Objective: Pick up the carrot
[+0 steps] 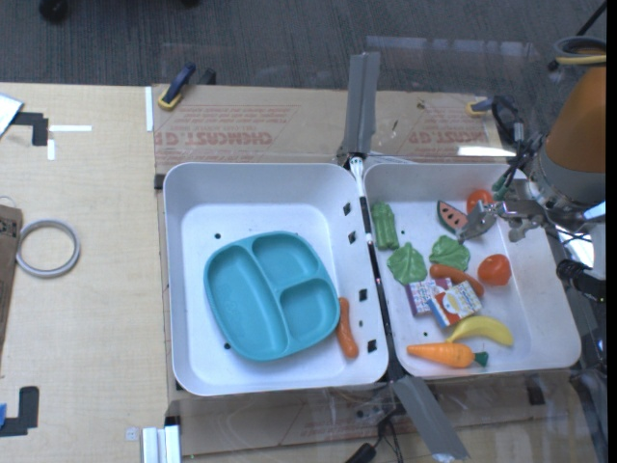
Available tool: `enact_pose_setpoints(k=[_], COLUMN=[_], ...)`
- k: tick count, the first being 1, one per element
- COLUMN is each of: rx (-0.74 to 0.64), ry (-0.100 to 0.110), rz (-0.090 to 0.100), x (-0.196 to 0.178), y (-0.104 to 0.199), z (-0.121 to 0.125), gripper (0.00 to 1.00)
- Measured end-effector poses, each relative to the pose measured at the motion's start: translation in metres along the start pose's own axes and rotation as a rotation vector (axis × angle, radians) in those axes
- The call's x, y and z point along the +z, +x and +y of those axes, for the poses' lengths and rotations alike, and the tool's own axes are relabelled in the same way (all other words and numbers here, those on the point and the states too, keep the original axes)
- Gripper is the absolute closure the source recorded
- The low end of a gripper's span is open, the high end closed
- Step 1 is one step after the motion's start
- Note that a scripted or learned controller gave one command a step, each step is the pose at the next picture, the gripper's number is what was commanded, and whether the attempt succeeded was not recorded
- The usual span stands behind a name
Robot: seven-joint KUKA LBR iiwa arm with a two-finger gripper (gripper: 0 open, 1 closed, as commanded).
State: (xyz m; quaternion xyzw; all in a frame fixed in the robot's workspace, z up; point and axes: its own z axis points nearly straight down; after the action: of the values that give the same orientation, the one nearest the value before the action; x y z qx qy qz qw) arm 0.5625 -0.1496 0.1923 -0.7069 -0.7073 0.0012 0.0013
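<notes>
The carrot, orange with a green stub at its right end, lies on its side near the front wall of the right bin, just under a yellow banana. My gripper hangs over the back of the same bin, beside a watermelon slice and a red-orange piece, well behind the carrot. The arm with its orange band comes in from the right.
The right bin also holds a green pickle, lettuce leaves, a tomato, a sausage and small cartons. In the left bin sit a blue divided plate and an orange stick-shaped item. A tape roll lies far left.
</notes>
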Motion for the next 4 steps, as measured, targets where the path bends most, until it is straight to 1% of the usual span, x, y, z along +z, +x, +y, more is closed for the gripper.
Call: enact_pose_setpoints(k=[1, 2, 3, 4], rx=[0.0, 0.0, 0.176, 0.333], ry=[0.001, 0.002, -0.002, -0.002], rz=[0.0, -0.001, -0.002, -0.002], x=[-0.009, -0.017, -0.113, -0.112], y=[0.0, -0.001, -0.004, -0.01], z=[0.0, 0.001, 0.01, 0.062], gripper=[1.0, 1.0, 1.0, 1.0])
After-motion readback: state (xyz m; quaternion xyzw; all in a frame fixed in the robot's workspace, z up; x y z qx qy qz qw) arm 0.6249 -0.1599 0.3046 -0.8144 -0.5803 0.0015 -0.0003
